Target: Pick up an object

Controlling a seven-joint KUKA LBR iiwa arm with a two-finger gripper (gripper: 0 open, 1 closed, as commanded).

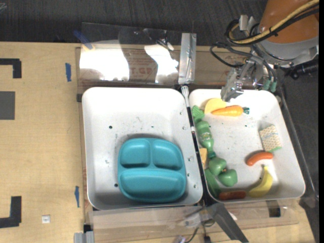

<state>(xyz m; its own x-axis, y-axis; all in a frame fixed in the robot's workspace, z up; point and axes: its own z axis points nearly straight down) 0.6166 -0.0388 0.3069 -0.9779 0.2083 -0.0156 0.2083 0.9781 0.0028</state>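
You have two white bins on the table: the left bin [96,105] holds one teal divided tray [151,170], at its 6 o'clock. The right bin [291,178] holds one carrot [229,111] at 12 o'clock, one yellow piece [213,105] just behind it, one banana [261,182] and one red-orange sausage-shaped piece [258,158] toward 5 o'clock, and one tan sponge-like block [270,137] at 3 o'clock. Along its 9 o'clock wall you see several green pieces [217,166]; their exact count is unclear.

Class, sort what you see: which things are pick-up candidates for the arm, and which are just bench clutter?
Job:
gripper
carrot
banana
sponge
green peppers

Lying about:
teal divided tray
left bin
blue tape marks
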